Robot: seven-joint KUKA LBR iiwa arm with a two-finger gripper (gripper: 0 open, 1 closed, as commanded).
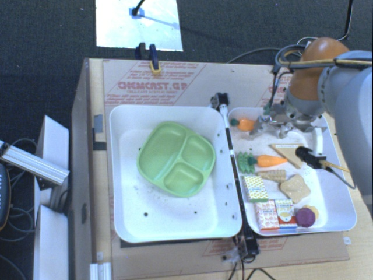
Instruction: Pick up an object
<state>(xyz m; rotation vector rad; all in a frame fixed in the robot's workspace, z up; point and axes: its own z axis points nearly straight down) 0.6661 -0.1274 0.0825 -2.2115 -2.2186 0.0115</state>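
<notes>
Two shallow white bins sit side by side on a worktop (175,77) topped w/ printed cardboard. Left bin (125,162) holds one pale green divided plate (176,158), lying flat near the centre. Right bin (339,210) is crowded w/ toy food. A small orange piece (245,123) w/ a green tip lies at the back-left, and a carrot (271,161) w/ a leafy top lies near the divider, w/ a tan wedge (287,153) just beside it. Further fwd are a cracker (271,175), a green-patterned box (254,188) and a toast slice (294,186). Along the front are a red box (266,215), a small carton (284,210) and a purple round item (305,217). The gripper (274,126) hangs low over the back of the right bin, just right of the small orange piece and behind the carrot, seemingly apart from both. Can't tell if the jaws are released or clenched, since the metal is blurred, and nothing shows betw. them. The grey arm (344,89) w/ an orange band reaches in from the right. Judged progress: approach stage only, w/ every obj lying in its bin and none lifted. Still to do: pick a target, prob. the small orange piece or the carrot as nearest, then descend, grip and lift clear.
</notes>
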